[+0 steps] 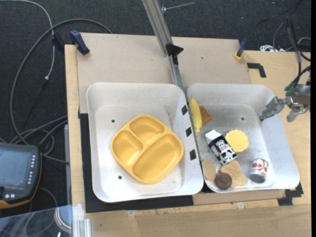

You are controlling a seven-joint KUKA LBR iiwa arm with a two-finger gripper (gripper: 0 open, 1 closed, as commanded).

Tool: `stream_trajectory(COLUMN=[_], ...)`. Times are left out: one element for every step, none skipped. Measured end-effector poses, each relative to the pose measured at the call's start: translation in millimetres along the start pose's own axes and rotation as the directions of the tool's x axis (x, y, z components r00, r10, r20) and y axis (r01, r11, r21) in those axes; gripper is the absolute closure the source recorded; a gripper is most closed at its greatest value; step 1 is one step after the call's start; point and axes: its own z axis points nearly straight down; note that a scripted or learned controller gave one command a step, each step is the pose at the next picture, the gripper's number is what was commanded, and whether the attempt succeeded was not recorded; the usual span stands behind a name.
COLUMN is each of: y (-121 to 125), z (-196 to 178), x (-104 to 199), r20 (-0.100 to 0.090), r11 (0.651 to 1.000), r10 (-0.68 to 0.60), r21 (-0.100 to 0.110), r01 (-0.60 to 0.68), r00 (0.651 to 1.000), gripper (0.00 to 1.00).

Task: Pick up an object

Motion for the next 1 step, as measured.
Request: stream_trajectory(y=[0.9], z=[-11.2], x=[0.4], r20=[0.000], r11=[1.000], r10=[-0.002], r21=[-0.003], r01=[0.002], r00=[1.000], gripper=[1.00])
